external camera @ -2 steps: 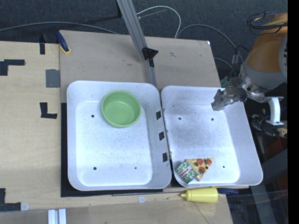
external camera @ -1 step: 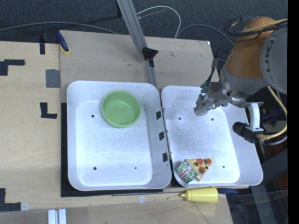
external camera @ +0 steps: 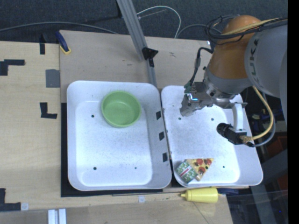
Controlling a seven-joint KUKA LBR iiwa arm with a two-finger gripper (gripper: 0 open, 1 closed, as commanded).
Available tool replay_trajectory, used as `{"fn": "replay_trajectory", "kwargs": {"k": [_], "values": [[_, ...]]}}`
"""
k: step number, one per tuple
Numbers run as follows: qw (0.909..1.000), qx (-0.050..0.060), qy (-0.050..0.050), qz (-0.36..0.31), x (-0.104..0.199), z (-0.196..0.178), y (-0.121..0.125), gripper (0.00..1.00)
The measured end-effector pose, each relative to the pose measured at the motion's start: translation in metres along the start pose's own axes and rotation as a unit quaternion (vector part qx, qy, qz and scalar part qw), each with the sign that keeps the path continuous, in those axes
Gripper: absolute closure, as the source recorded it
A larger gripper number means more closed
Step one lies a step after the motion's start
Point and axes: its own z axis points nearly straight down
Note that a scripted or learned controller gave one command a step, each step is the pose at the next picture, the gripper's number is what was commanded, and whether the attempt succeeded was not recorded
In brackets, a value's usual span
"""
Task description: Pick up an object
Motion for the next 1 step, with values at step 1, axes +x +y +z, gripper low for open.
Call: {"fn": "replay_trajectory", "kwargs": {"k": [1], "values": [[1.0000, 0.001, 0.000, 0.000, 0.0460, -0.0008, -0.0088, 1.00]]}}
